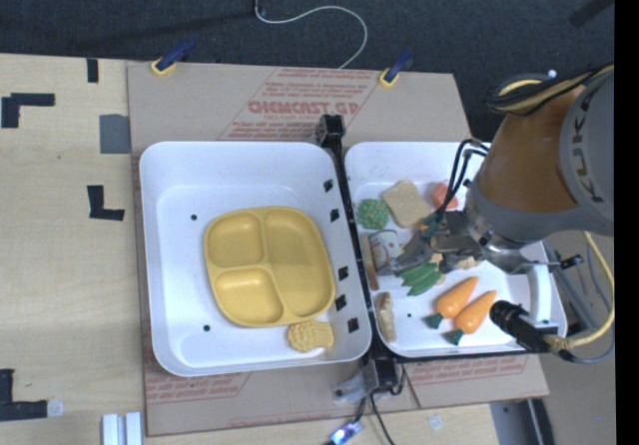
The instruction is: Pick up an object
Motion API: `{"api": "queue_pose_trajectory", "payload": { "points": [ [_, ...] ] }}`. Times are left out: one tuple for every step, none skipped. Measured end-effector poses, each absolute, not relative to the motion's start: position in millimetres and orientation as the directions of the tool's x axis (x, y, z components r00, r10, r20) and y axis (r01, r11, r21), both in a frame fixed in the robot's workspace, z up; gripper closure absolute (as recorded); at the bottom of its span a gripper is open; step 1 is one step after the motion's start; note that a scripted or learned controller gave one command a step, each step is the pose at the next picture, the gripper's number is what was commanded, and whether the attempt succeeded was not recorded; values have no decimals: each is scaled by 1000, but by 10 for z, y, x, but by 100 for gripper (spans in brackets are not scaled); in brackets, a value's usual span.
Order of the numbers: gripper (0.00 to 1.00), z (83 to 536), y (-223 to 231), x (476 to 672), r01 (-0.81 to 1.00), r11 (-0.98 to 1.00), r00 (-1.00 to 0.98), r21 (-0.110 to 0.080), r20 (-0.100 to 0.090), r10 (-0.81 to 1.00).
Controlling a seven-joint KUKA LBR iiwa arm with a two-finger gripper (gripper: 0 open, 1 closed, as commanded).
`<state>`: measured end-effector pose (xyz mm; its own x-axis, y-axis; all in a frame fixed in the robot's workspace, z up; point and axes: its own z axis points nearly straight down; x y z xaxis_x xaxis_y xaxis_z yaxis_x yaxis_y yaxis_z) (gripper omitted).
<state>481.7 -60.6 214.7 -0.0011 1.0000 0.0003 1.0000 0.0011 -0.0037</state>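
The pincer (417,251) hangs low in the right bin (499,358), over a green pod (423,279); its grip perhaps open, I cannot tell.

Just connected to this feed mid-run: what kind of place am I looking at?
Likely a robot lab test bench, not a kitchen: two white bins on cardboard, toy food such as plastic carrots and a yellow divided plate, and taped markers on the bench.
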Motion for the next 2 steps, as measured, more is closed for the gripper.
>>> {"api": "queue_pose_trajectory", "payload": {
  "points": [
    [100, 2160, -636, 4830, 1000, 1, -1, -3, 0, 1000],
    [100, 2323, -515, 4818, 1000, 3, -3, -1, 1, 1000]
  ]
}}
